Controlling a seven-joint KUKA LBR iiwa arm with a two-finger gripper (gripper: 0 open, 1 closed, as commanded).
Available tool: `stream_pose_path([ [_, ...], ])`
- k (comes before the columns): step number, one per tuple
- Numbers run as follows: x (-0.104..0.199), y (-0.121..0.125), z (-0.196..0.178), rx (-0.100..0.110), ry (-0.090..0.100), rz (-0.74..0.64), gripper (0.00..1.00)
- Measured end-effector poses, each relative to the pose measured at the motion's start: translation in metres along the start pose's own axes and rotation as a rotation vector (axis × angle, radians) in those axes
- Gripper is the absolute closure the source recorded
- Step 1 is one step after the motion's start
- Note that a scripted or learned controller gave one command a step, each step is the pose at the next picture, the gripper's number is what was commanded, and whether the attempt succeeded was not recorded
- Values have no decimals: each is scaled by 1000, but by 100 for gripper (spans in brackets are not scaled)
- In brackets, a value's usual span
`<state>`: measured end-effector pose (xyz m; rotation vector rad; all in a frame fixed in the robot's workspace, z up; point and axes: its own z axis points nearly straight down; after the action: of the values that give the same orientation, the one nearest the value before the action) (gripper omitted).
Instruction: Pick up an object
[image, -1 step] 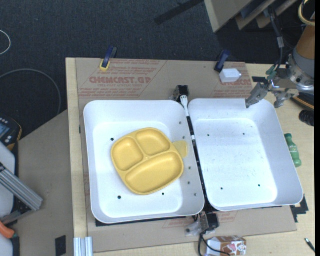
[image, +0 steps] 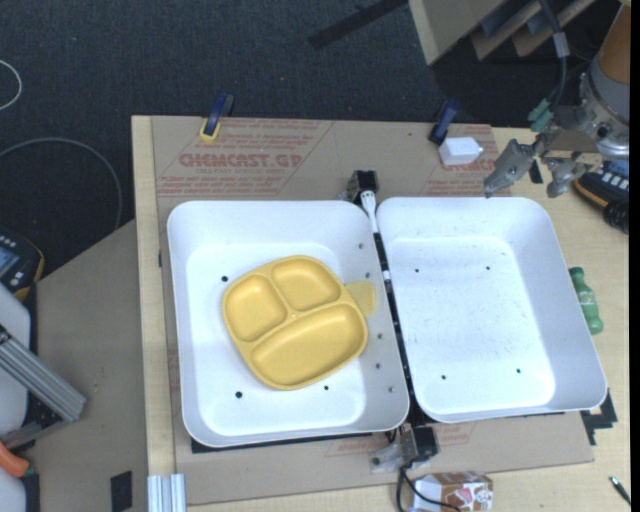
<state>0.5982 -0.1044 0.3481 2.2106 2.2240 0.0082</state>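
A yellow divided plate (image: 293, 321) lies flat in the left bin (image: 190, 300), nearer its right wall than its left. The right bin (image: 560, 300) sits touching it. Beyond that bin's far right corner the gripper (image: 528, 165) hangs over the bench with fingers spread wide, holding nothing.

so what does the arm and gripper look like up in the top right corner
The gripper is small, grey and metallic, with slim fingers on a blocky body carrying a green part. Behind it the arm is a rounded pale grey housing with an orange band at the top edge. A dark cable runs down toward the wrist.
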Motion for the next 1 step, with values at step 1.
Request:
stream_pose_path([
  [1,15,-64,-113,-3,-1,3,0],
])
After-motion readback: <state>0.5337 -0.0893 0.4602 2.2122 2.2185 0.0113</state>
